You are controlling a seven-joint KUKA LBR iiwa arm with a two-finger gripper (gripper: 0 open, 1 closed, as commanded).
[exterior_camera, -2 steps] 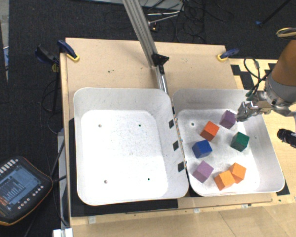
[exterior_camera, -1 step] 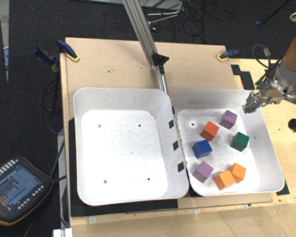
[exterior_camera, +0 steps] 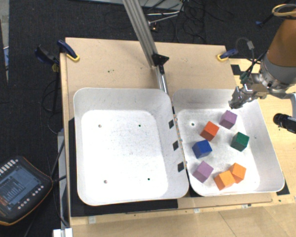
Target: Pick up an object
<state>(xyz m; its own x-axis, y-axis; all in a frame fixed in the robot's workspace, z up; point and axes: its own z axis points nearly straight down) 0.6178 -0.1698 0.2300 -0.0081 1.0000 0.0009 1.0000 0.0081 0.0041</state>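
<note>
Down in the lower left corner of the frame lies a handheld control pendant (exterior_camera: 14,191) with a lit screen, on the dark floor beside the bench. Next to it, the wooden bench top (exterior_camera: 118,63) carries two shallow white bins side by side. The left bin (exterior_camera: 84,107) takes up the middle left of the frame; its floor shows a few small dark dots and faint speckling. A slanted metal pole (exterior_camera: 138,21) runs from the top centre down to the seam between the bins. Blue and yellow clamps (exterior_camera: 66,49) grip the bench's upper left corner, and another sits at the upper right (exterior_camera: 227,55).

The right bin (exterior_camera: 187,113) holds seven small blocks. Going left to right: a blue cube (exterior_camera: 202,148) near the bin's middle, a purple cube (exterior_camera: 203,171) below it, an orange cube (exterior_camera: 210,130) above and just right of the blue one, an orange block (exterior_camera: 223,179) at the lower edge touching another orange cube (exterior_camera: 238,172), a purple cube (exterior_camera: 228,119) in the upper part, and a green cube (exterior_camera: 240,141) toward the right side.

At the upper right, the arm (exterior_camera: 286,43) comes in from the frame's edge, its orange band above a grey wrist with cables trailing. The wrist angles down and left, putting the gripper (exterior_camera: 236,101) over the bin's upper right part, just above the upper purple cube and apart from it. Whether its tips are spread or closed I cannot tell; nothing is visibly between them.
</note>
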